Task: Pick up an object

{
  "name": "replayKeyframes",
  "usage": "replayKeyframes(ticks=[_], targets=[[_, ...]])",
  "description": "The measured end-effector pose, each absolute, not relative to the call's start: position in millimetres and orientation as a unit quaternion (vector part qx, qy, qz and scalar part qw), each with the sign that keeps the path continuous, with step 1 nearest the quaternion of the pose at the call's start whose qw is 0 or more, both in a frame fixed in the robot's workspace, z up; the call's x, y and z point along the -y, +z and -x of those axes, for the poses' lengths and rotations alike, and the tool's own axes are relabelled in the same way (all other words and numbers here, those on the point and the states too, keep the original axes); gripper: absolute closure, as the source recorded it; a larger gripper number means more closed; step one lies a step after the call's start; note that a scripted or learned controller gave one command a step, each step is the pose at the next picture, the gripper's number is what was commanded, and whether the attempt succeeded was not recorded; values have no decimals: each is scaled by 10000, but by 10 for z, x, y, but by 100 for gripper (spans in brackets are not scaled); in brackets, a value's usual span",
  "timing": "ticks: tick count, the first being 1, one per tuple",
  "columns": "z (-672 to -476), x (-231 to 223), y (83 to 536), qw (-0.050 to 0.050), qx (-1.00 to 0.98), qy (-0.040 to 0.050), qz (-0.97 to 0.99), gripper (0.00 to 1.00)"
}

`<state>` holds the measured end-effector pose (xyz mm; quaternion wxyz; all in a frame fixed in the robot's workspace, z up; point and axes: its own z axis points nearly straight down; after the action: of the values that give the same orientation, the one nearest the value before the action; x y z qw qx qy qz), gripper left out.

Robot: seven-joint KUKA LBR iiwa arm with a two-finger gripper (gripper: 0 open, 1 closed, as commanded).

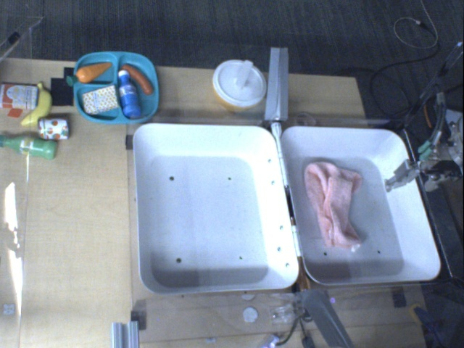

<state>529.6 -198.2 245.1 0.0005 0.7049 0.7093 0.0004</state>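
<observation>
1. Cloth first: you have a crumpled pink terry cloth (332, 203) lying in the right-hand shallow white plastic bin (406, 267), roughly in the middle of its floor, bunched lengthwise

2. You can see the two-finger metal jaws (400, 177) at the right edge of that bin, near its right wall, with one slim grey finger slanting down toward the bin floor

3. You cannot tell from this angle whether the jaws are spread or pressed together; nothing shows between them, and they stand apart from the pink cloth

4. To your left, the left-hand shallow white plastic bin (145, 209) sits side by side with the right one, their inner rims touching

5. On the pale wooden tabletop (72, 230), beyond the left bin, you have a round blue divided plastic tray (148, 75) holding toy food and a small blue bottle

6. Just beside that tray, at the far left, lie a yellow toy banana (40, 104), a small printed can (54, 128) and a green plastic bottle (30, 146) on its side

7. Behind the seam between the bins stands a round white lidded cup with a yellow rim (239, 84)
</observation>
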Motion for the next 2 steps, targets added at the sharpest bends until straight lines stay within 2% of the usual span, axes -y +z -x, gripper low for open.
replayKeyframes(ticks=[1,2], targets=[[-5455,1335,1173,-4,-7165,0,-6976,0],[-6046,1048,934,76,-7539,54,-6569,0]])
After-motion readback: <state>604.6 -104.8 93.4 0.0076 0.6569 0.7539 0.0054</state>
